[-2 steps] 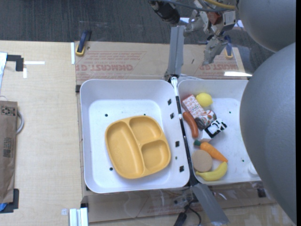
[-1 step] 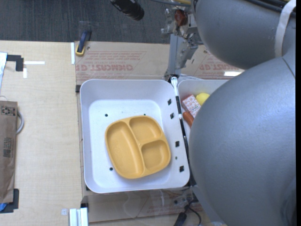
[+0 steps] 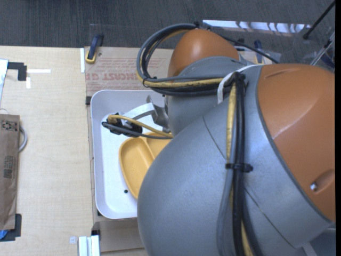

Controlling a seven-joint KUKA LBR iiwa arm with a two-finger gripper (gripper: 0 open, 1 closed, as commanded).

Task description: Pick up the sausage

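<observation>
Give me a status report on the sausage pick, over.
Arm down over the white bin, covering most of it. Yellow dish in the bin, partly under the arm. Sausage grasp unconfirmed.

Grey arm (image 3: pixel 192 207) with orange caps (image 3: pixel 303 132) and yellow-black cables (image 3: pixel 230 116).

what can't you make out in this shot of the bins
Sausage: its place cannot be told in the camera view; the arm covers most of the white bin.
Yellow tray: right part hidden under the arm.
Dark speck on the bin floor: too small to name.
Brown bag: cut off by the left edge.
</observation>
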